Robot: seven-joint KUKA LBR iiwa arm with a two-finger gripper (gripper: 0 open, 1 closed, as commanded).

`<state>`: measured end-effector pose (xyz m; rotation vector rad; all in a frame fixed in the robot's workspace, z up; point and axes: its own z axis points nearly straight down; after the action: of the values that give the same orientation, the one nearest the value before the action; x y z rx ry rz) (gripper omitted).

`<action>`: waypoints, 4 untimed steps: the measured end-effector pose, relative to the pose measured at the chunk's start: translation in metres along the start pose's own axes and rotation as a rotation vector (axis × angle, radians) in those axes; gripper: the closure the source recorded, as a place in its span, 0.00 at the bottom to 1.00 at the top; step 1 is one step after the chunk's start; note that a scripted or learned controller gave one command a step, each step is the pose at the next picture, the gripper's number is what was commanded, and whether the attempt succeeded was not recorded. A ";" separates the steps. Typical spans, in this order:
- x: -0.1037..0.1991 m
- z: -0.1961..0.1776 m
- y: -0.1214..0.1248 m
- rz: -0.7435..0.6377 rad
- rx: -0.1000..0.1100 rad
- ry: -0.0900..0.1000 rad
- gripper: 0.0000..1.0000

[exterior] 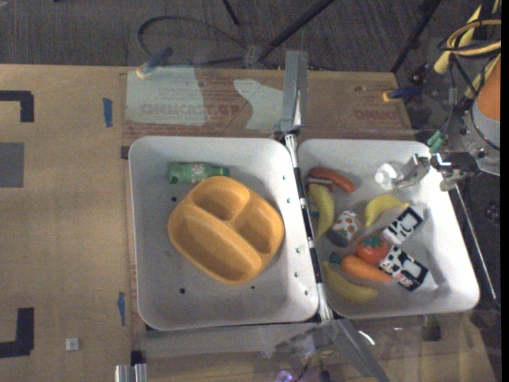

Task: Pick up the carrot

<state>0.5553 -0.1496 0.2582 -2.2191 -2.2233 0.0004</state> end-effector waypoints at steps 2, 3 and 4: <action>0.029 0.146 -0.054 -0.180 -0.030 -0.011 0.00; 0.042 0.151 -0.059 -0.045 -0.062 -0.022 0.00; 0.026 0.102 -0.058 0.127 -0.001 -0.001 0.00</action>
<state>0.4970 -0.1234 0.1561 -2.3567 -2.0783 0.0004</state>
